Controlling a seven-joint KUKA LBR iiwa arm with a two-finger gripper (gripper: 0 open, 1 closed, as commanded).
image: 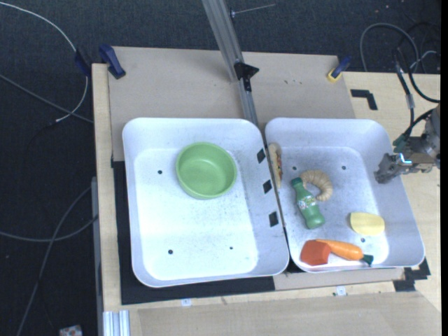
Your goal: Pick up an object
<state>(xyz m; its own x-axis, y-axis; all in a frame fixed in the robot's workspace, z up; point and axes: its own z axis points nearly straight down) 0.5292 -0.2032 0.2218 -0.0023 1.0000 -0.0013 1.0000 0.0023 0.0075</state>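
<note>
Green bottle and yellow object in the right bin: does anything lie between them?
No. In the camera view, the stretch of white bin floor between the green bottle and the yellow object is bare; the carrot lies below that gap.

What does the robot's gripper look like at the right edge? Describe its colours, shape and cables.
The small grey metal gripper is a blocky, dull piece with a pale bluish glint on its body and a tan-brown part behind it. Thin black cables loop above it, over the dark carpet. It is too small and blurred to make out any markings.
</note>
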